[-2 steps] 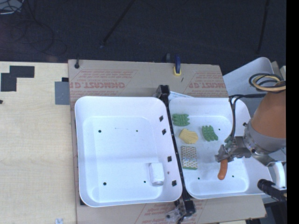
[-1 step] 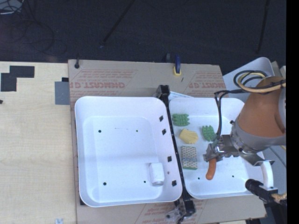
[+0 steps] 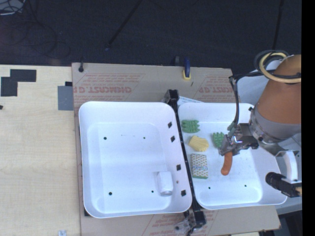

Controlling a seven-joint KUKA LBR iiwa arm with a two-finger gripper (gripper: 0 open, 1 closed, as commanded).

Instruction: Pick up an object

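1. The grey arm (image 3: 280, 102) with its orange band reaches in from the right, over the right bin (image 3: 236, 200).
2. The tool (image 3: 231, 149) sits low in the right bin, just above the top end of an orange carrot (image 3: 226, 165).
3. Its fingers are too small and dark to read, so I cannot tell whether they are apart, together, or clamped on the carrot.
4. The carrot lies nearly upright in the view, slightly tilted, on the bin floor near the bin's middle.
5. A small green piece (image 3: 217, 138) sits just left of the tool, close to it.
6. A yellow piece (image 3: 198, 143) lies further left, with a larger green piece (image 3: 190, 126) above it near the bin's left wall.
7. Below the yellow piece rests a checked, pale-green block (image 3: 199, 165).
8. The left bin (image 3: 98, 127) holds a small white object (image 3: 164, 183) near its lower right corner.
9. Both bins rest on a brown cardboard sheet (image 3: 128, 85) on the pale wooden surface (image 3: 34, 156).
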